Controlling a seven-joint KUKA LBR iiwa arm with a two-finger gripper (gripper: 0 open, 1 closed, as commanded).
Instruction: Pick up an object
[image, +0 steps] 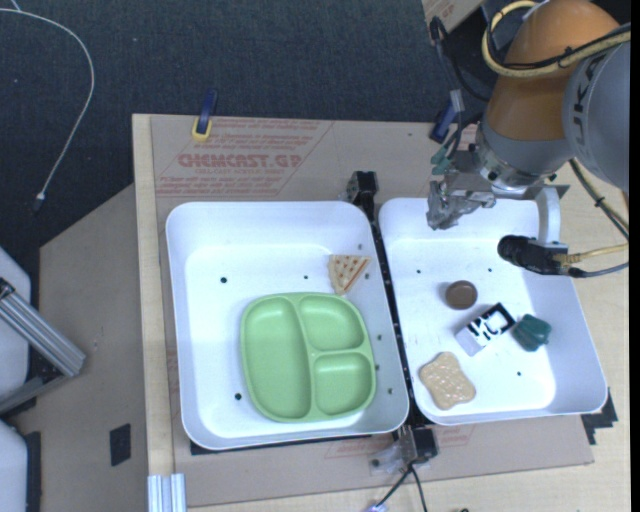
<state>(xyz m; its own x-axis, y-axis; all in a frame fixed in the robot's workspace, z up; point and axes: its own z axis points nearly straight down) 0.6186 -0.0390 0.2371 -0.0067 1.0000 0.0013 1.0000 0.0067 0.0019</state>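
**Nothing picked up yet**

The gripper hangs over the far edge of the right bin, and I cannot tell how it is set. It carries nothing, so the whole pick is left to do. Candidates lie nearer the camera in that bin: a brown disc, a black-and-white block just beside a teal piece, and a toast slice. The left bin bears a green divided plate and a cracker. Nothing blocks the way down
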